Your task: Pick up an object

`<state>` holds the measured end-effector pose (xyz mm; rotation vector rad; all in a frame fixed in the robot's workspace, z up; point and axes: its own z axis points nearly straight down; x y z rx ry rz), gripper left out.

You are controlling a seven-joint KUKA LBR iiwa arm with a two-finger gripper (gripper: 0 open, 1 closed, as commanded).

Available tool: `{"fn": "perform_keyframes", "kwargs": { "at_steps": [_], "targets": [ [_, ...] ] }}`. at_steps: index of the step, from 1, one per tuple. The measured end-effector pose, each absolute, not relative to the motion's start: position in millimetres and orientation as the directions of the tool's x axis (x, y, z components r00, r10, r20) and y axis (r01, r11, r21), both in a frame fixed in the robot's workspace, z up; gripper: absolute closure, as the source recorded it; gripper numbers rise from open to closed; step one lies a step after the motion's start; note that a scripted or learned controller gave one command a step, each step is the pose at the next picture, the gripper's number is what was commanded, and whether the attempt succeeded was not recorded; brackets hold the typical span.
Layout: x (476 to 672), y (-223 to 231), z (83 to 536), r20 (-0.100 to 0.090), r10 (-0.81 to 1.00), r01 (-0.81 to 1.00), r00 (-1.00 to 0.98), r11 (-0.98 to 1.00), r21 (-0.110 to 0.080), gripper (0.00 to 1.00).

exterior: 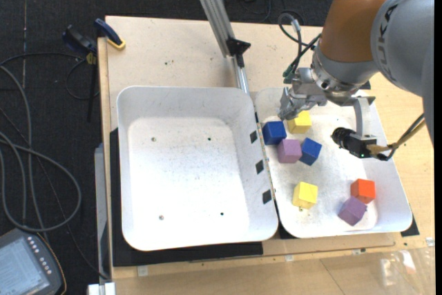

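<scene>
the hand [293, 107] hangs low over a yellow cube [300, 123] in the right bin [394, 217]; i cannot tell its grip. a blue cube [274, 132] and purple cube [289, 150] crowd close, so it may nudge them or miss

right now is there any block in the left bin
No, the left bin holds no blocks; the orange block and the others lie in the right bin.

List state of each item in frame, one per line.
gripper: low over yellow cube, fingers unclear
yellow cube: in right bin, under gripper
blue cube: resting, by purple cube
orange cube: resting, beside another purple cube
left bin: flat on bench
</scene>
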<state>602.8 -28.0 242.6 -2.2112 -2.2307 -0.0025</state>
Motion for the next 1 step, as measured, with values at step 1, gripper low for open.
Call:
{"fn": "perform_keyframes", "kwargs": {
  "at_steps": [1],
  "targets": [
    [590.1,32.3,248.2,0.002,1.0,1.0,-0.009,0.009,-0.001,1.0]
  ]
}}
